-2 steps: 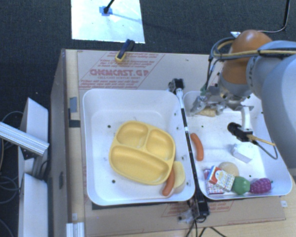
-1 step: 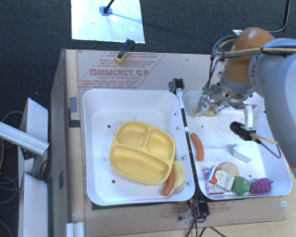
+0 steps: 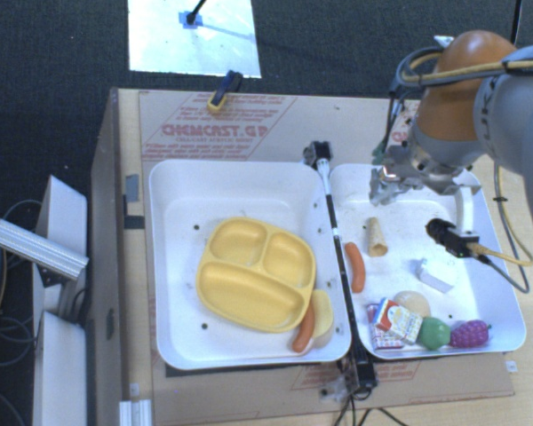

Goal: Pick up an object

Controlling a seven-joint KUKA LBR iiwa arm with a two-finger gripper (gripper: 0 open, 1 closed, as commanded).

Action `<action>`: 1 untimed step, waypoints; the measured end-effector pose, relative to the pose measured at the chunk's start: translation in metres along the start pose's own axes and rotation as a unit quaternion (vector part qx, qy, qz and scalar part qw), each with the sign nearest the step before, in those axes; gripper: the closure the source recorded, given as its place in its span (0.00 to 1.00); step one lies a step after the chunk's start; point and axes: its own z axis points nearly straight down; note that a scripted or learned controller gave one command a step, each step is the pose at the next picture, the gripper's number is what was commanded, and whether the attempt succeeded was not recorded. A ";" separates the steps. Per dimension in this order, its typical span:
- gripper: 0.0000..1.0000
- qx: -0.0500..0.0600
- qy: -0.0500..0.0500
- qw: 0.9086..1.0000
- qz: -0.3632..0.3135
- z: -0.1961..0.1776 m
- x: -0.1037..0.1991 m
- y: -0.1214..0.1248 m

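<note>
The gripper (image 3: pixel 384 187) hangs over the far part of the right bin (image 3: pixel 502 264), near the divider between the two bins. Its fingers point down toward the bin floor, but they are small and blurred, so how far apart they stand cannot be told, and nothing shows between them.

The closest object is a short tan cylinder (image 3: pixel 376 236), lying on the bin floor just nearer the camera than the fingers, apart from them. An orange sausage (image 3: pixel 356 267) lies beside the divider, further toward the near edge. A small grey block (image 3: pixel 433 278) sits in the middle of the bin. Along the near edge are a red and white carton (image 3: pixel 393 320), a pale round piece (image 3: pixel 413 303), a green ball (image 3: pixel 434 333) and a purple grape bunch (image 3: pixel 469 333).

In the left bin (image 3: pixel 182 238) rests a yellow divided tray (image 3: pixel 256 273), with a second orange sausage (image 3: pixel 305 329) at its near right corner
</note>
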 end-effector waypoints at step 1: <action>0.00 0.001 0.000 1.000 0.001 0.001 0.000 -0.001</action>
